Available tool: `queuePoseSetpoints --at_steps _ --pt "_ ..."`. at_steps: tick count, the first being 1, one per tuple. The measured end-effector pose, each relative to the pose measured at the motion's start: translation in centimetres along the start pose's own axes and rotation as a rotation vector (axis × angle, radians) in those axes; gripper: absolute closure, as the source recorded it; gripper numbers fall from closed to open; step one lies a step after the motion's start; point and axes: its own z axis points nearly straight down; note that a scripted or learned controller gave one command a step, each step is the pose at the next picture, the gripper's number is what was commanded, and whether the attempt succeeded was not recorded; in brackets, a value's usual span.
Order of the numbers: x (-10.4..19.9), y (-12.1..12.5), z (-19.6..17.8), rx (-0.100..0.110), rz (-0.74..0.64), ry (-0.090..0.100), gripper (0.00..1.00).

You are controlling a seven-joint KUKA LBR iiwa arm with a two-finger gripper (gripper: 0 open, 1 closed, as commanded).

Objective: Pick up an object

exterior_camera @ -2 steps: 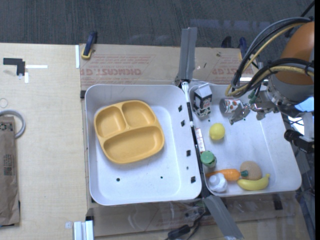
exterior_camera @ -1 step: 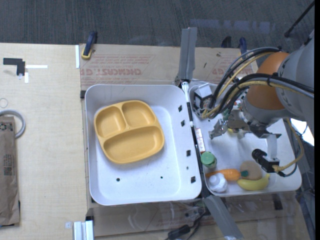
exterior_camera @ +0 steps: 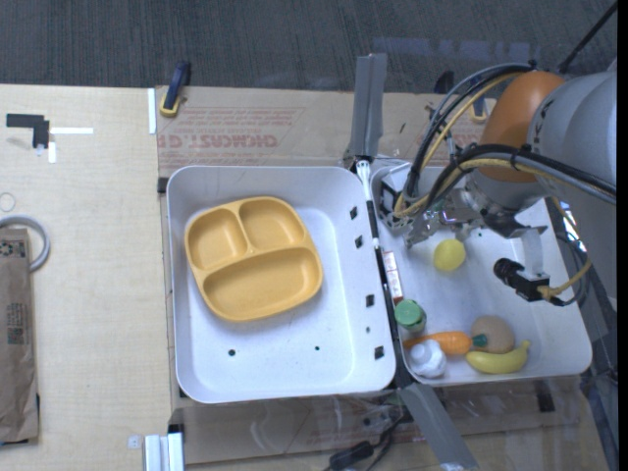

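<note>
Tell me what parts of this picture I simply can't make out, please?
- Gripper: in the camera view, cables and wrist hardware cover it, so its grasp is unreadable.
- Right bin: its far corner lies under the arm.
- Brown bag: cut off by the left edge.
- Small white object beside the carrot: too small to identify.

Red print runs across the cardboard sheet (exterior_camera: 265, 126) behind the bins, upside down and too blurred to read; nothing else is legible.
</note>
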Motion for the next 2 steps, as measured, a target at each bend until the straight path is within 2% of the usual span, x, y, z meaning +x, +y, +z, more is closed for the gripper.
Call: queuePoseSetpoints --at_steps 1,2 --pt "-0.93 -5.75 0.09 0.003 0.211 0.002 0.00" --pt "-1.02 -5.77 -0.78 0.004 0.210 0.001 1.00"
